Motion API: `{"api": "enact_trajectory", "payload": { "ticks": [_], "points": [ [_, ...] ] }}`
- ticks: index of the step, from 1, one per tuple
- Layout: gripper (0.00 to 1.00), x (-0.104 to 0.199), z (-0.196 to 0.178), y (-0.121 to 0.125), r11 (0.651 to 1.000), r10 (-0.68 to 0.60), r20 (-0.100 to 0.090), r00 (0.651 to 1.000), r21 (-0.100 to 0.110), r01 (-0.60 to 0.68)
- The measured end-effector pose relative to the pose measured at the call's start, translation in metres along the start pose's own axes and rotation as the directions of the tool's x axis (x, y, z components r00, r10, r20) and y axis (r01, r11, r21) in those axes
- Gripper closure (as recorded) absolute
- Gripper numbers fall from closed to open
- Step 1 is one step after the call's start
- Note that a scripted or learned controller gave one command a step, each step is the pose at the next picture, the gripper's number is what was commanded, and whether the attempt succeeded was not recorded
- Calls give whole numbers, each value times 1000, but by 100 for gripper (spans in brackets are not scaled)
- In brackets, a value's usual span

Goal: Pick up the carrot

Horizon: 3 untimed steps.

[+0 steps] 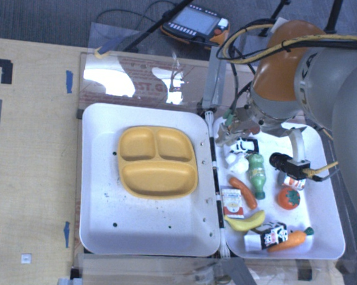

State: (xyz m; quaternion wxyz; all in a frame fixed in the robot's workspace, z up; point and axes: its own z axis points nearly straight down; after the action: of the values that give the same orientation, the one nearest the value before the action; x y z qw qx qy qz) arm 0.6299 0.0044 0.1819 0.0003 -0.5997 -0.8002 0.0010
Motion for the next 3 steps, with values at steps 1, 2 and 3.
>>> {"api": "enact_trajectory", "payload": {
  "ticks": [1,2,3],
  "points": [
    [100,-93,0,1,983,-185,3,983,-4,185],
    [100,-138,-13,-21,893,-450,5,893,-5,450],
    [100,-152,-41,-105,910,-415,-2,910,0,415]
  ]
}}
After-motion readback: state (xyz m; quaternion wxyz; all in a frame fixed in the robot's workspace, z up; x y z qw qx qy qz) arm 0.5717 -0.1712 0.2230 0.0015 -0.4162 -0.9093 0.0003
